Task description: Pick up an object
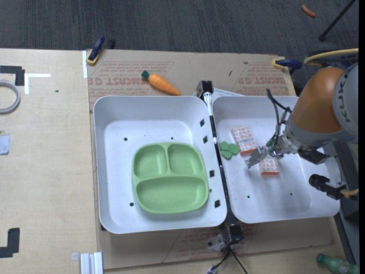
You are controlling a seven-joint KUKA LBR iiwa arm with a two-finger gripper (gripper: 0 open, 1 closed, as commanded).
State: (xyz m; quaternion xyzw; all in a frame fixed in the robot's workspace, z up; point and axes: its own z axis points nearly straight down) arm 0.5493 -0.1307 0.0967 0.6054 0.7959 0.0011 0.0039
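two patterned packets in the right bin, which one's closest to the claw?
The lower packet, right beside the claw. The other packet lies farther up the right bin, next to the green piece.

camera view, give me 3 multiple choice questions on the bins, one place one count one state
1. Where does the green divided plastic plate lie?
A. left white bin
B. right white bin
C. on the cardboard

2. How many compartments has the plate?
A. two
B. three
C. four

3. Where is the end effector?
A. over the orange toy carrot
B. over the plate
C. low in the right bin by the small printed packets

Answers: 1 A, the plate sits inside the left bin; 2 B, two small sections above one long one; 3 C, its tip is beside the packets.
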